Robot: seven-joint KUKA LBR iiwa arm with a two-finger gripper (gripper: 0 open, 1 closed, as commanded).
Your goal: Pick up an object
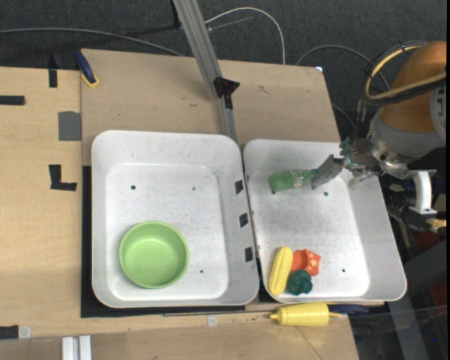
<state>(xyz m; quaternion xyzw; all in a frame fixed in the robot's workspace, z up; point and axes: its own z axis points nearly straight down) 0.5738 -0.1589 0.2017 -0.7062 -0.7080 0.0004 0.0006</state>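
Observation:
A light green, bottle-like object (pixel 289 180) lies on its side at the back of the right bin (pixel 360 231). My gripper (pixel 320 177) reaches in low from the right, and its tip meets the right end of that green object. Whether the object is held cannot be made out. At the front of the same bin sit a yellow corn-shaped piece (pixel 280 270), an orange-red piece with a star (pixel 308 260) and a dark green lump (pixel 301 282), all close together.
A green bowl (pixel 154 253) stands in the front left of the left bin (pixel 165 171). A yellow object (pixel 304 315) lies on the bench just outside the right bin's front rim. A slanted metal pole (pixel 202 43) rises behind the bins.

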